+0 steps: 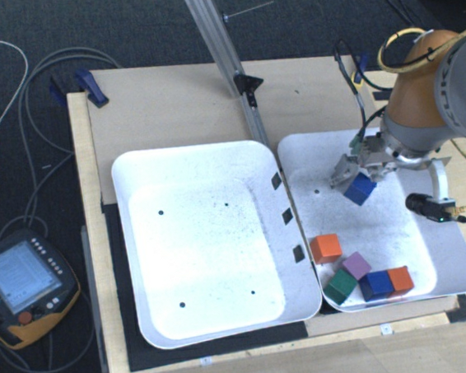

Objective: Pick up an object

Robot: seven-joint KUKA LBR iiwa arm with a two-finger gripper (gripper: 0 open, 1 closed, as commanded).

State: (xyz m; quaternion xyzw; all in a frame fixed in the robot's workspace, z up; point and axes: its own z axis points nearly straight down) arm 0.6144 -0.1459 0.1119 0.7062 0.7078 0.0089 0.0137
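My gripper (358, 175) hangs over the upper part of the right bin (446, 242), reaching in from the right. A blue cube (359, 187) sits between its fingers, tilted and lifted off the bin floor, so the gripper is shut on it. In the bin's lower part lie an orange cube (326, 248), a purple cube (356, 265), a green cube (340, 285), a second blue cube (377, 285) and a second orange cube (400, 279).
The left bin (138, 233) sits beside the right one. A metal pole (219, 42) slants down to the gap between the bins. A teach pendant (20, 287) and cables lie off the bench at left.
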